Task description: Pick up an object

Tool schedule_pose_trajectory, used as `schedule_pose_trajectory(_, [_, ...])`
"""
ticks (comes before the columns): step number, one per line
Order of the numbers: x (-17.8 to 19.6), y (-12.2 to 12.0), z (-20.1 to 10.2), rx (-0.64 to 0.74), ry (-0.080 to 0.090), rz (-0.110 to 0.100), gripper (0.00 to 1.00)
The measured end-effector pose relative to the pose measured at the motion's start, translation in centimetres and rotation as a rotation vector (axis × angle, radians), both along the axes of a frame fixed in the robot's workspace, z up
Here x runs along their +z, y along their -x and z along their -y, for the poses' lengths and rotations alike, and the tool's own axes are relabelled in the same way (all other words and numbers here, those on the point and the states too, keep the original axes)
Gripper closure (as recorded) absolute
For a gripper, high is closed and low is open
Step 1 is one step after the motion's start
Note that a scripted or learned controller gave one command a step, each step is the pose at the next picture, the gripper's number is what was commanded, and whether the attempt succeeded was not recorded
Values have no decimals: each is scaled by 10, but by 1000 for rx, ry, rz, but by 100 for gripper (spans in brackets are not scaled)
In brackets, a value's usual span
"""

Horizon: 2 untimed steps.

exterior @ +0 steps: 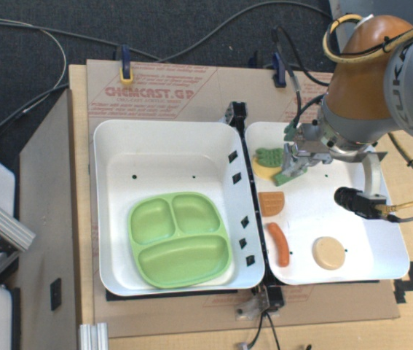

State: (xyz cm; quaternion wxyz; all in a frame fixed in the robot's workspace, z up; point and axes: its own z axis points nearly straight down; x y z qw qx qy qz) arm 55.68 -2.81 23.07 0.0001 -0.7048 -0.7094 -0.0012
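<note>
One green toy (269, 156) just beside gripper (291, 170)

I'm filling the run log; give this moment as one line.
gripper: low in right bin, at green toy | grasp: unclear | tray: left bin

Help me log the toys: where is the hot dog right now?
The hot dog lies in the right bin, near its front left corner, just below the orange piece and left of the tan disc.

Grey arm (381, 71) reaches in from right, tool (293, 168) lowered.
</note>
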Motion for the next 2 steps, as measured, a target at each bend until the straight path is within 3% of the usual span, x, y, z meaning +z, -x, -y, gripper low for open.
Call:
schedule_pose_trajectory(1, [8,-15,-50,1,0,1,100])
schedule_pose_trajectory(2, [-10,-26,-103,-1,1,-1,100])
